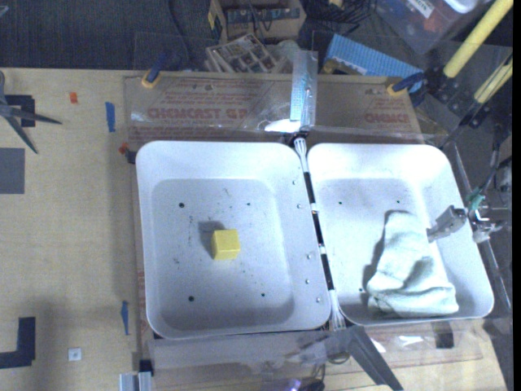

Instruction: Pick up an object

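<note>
Crumpled near the front edge of the right bin [456,177] lies a white cloth [407,271], bunched into soft folds. Just beside it, at the bin's right rim, sits the gripper [461,221]; whether it is open or closed cannot be told from this view. A yellow block [226,244] rests alone near the middle of the left bin [163,177]. The cloth looks light and limp, best pinched at a raised fold; the block seems stiff, light, and easy to clamp across opposite faces.

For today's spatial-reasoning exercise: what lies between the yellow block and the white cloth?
In the camera view, between yellow block and white cloth lie the bins' adjoining rims.
</note>
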You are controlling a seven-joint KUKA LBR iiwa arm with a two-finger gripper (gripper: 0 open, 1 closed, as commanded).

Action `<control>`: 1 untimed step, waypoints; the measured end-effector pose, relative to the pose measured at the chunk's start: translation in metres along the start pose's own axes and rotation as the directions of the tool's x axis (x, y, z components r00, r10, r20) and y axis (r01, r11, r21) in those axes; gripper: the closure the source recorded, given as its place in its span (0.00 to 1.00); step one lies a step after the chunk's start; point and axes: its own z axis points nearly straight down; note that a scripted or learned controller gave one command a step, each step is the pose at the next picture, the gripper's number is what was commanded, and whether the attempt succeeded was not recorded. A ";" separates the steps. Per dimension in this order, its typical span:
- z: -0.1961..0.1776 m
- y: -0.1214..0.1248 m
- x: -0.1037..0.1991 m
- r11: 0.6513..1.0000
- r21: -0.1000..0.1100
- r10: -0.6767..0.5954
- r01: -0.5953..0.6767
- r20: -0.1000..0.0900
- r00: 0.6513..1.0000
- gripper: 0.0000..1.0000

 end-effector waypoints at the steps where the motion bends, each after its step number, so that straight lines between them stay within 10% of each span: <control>1: 0.000 0.000 0.000 1.000 0.000 0.000 0.000 0.000 1.000 0.00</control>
